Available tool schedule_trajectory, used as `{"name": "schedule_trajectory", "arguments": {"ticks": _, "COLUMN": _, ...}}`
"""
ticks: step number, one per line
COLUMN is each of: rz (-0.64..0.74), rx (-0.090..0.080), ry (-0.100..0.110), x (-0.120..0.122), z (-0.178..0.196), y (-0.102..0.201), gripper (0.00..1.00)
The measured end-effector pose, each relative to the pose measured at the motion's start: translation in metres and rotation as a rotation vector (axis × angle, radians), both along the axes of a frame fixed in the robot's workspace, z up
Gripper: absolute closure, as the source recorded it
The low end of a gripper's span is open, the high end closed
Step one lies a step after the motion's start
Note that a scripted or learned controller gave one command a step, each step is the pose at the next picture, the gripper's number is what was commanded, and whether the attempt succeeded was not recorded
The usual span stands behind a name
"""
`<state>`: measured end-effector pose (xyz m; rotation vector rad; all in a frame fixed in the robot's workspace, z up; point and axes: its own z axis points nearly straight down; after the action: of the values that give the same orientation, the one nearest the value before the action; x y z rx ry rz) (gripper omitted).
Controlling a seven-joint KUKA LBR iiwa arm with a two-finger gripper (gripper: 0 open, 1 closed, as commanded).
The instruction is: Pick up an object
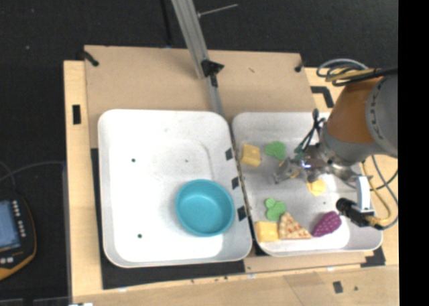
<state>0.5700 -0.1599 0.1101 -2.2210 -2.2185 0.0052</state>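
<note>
While we looked down on both bins, the arm (pixel 358 120) reached in from the right over the right bin (pixel 268 124), and the gripper (pixel 289 169) hung low near its middle. We could not tell whether the fingers were open or closed. A yellow piece (pixel 317 186) lay just beside the gripper, a green piece (pixel 275 150) and a yellow block (pixel 251 155) near it. Further forward lay a second green piece (pixel 273 208), a pizza slice (pixel 292 227) and purple grapes (pixel 326 223). A blue bowl (pixel 204 207) sat in the left bin (pixel 134 137). We judged the yellow piece light, stiff and smooth, best pinched across its narrow sides.
</note>
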Motion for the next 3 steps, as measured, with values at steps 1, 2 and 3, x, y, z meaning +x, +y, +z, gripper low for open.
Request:
{"name": "schedule_trajectory", "arguments": {"ticks": 1, "rz": -0.006, "rx": 0.000, "ry": -0.008, "x": 0.002, "z": 0.013, "y": -0.001, "gripper": 1.00}}
{"name": "schedule_trajectory", "arguments": {"ticks": 2, "rz": 0.004, "rx": -0.001, "ry": -0.010, "x": 0.008, "z": 0.058, "y": 0.000, "gripper": 1.00}}
{"name": "schedule_trajectory", "arguments": {"ticks": 3, "rz": 0.001, "rx": -0.002, "ry": -0.011, "x": 0.006, "z": 0.107, "y": -0.010, "gripper": 1.00}}
